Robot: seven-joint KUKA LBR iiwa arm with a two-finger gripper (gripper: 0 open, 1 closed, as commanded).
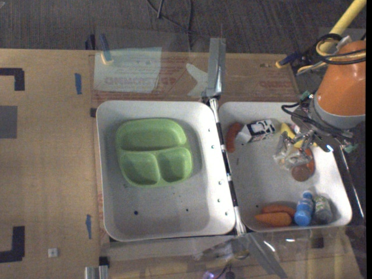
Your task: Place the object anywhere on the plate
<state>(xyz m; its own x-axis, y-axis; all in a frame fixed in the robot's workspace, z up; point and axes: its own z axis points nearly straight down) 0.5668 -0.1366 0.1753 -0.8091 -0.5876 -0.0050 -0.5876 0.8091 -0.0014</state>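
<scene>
**Green plate waiting, pick under way**

Green three-compartment plate (154, 151) bare in left bin (110, 214). Gripper (299, 144) low in right bin (256, 185), over brown round item (303, 171); grip state impossible to tell. Judged: grasp step; next, secure hold, lift, carry leftward.

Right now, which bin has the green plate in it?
The left bin; the green plate lies in it, while the right bin holds the small loose objects.

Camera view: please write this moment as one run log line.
hand: over right bin, near brown disc | green plate: left bin, nothing on it | placement: not done
</scene>
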